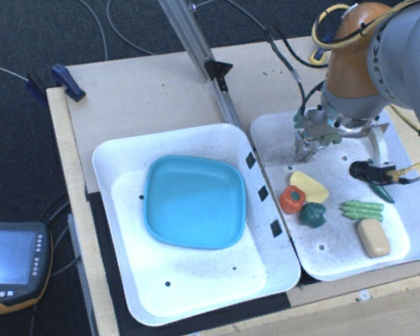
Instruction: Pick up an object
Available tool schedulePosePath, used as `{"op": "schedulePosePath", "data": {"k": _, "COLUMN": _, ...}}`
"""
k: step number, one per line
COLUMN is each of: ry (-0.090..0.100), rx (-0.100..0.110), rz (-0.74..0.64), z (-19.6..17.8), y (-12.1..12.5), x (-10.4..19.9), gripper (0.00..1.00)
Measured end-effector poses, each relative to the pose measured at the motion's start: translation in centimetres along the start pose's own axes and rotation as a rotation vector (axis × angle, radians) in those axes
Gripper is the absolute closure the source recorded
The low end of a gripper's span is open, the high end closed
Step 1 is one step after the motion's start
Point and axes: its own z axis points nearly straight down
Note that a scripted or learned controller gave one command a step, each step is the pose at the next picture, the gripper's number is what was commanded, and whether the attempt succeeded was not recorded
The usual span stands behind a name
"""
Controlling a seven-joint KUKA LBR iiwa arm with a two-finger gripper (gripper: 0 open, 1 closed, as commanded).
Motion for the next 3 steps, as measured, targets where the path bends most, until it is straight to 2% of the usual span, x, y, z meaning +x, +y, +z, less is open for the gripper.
{"op": "schedulePosePath", "data": {"k": 2, "ry": -0.001, "rx": -0.005, "rz": 0.0, "z": -12.6, "y": 0.1, "x": 0.3, "gripper": 1.0}}
{"op": "schedulePosePath", "data": {"k": 3, "ry": 0.0, "rx": 0.002, "rz": 0.0, "z": -11.7, "y": 0.1, "x": 0.3, "gripper": 1.0}}
